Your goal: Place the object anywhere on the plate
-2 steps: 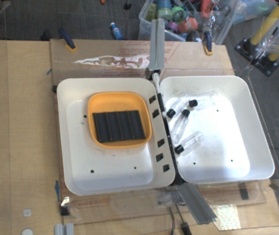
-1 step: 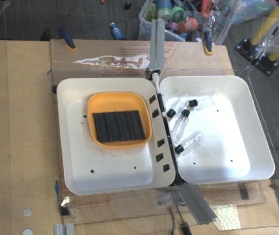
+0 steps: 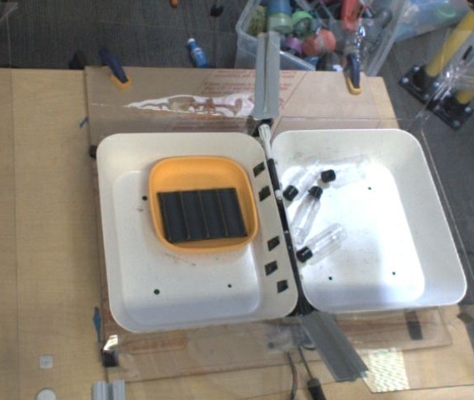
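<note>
Lab: bench [image 3: 28, 182] w/ bins [image 3: 436, 215], vials [image 3: 320, 244]

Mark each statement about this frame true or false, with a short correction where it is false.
1. The orange plate sits in the left bin. True.
2. A dark ribbed slab lies on the plate. True.
3. The clear tubes with black caps are on the plate. False: they lie in the right bin, near the divider between the two bins.
4. Both bins hold an orange plate. False: the right bin holds clear tubes, no plate.
5. One clear tube lies closer to the camera than the others. True.
</note>
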